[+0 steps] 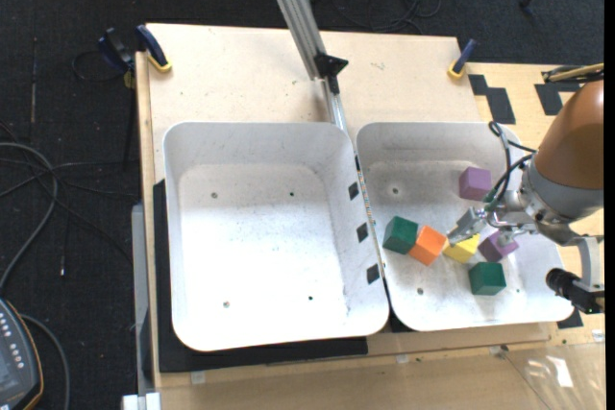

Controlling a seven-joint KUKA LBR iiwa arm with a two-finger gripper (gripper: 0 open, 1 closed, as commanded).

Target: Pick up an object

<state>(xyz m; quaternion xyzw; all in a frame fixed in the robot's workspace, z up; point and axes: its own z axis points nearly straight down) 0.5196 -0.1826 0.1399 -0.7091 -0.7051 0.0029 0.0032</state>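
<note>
Right-hand shallow white plastic bin [423, 144]: holds six small blocks, all resting on its floor. Contents: one light purple cube [475, 182] toward the far right wall, standing apart from the rest; one dark green cube [401, 234] near the middle, touching or just beside one orange cube [429, 245]; one yellow block [462, 250] next right of the orange; one darker purple block [497, 246] just beside the yellow; one second dark green cube [487, 277] nearer the front rim. Left-hand shallow white plastic bin [183, 158]: speckled floor, no blocks seen in it. Both bins sit on a pale wooden surface [240, 72] with a slanted grey metal rail [288, 0] crossing above the divide. Arm: grey with an orange band, reaching in from the right. Gripper [483, 224]: low over the yellow and darker purple blocks, apparently at or close to the bin floor; the wrist and cabling hide the tips, so whether it is spread or closed, and whether anything sits between its tips, cannot be told. Task status, as judged: approach and descent appear made; no block is seen lifted clear of the bin floor, so a confirmed grasp and the lift are left to do. Likely candidate: yellow or darker purple block, which one uncertain.
</note>
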